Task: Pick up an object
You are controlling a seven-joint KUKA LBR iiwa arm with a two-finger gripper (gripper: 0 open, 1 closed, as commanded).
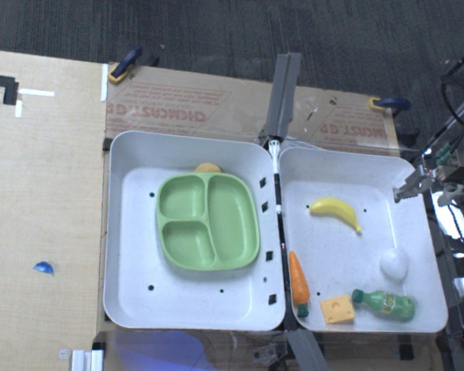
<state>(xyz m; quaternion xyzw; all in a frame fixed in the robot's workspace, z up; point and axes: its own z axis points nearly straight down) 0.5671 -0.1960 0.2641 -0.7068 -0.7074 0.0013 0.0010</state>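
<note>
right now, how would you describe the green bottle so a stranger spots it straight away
Start at the right-hand white bin and go to its near right corner. The green bottle lies there on its side, next to the cheese wedge and below the white egg. It is the only green item in that bin.

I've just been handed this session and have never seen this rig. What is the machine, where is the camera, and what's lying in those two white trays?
One camera looks down at a slant on a bench with two shallow white bins side by side. The arm reaches in from the right; its gripper sits at the right bin's far right rim, and I see nothing held in it. The left bin holds a green divided plate with a small yellowish thing peeking out behind it. The right bin holds a banana, a white ball, a green bottle, a cheese wedge and a carrot.
</note>
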